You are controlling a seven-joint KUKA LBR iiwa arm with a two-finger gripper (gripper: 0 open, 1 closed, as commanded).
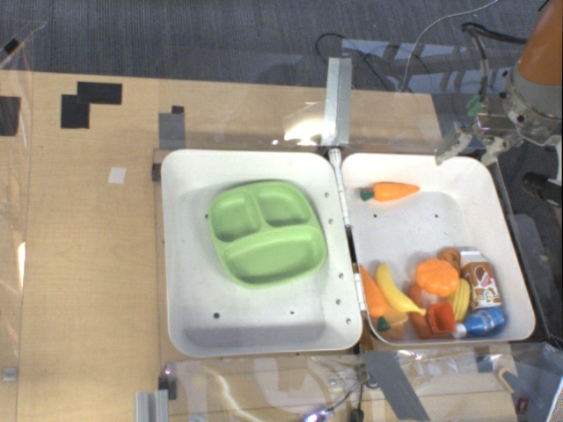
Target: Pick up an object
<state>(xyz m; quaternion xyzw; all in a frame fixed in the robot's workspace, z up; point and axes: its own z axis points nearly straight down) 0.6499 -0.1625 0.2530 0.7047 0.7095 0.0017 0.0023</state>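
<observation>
The claw [471, 144] hangs above the right bin's far rim [457, 163], fingers spread and gripping nothing. Just below it, a carrot [393, 192] lies alone. Well down from it a heap of toy food crowds the near corner: pumpkin [437, 277], banana [396, 290], perhaps a bottle [480, 323]. Far left sits a green tray [266, 232].

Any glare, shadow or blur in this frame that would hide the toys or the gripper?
Camera view: glare streaks cross the bench above the left bin; soft shadow under the green plate; the carrot is sharp; the gripper is small and blurry at the right bin corner.
</observation>
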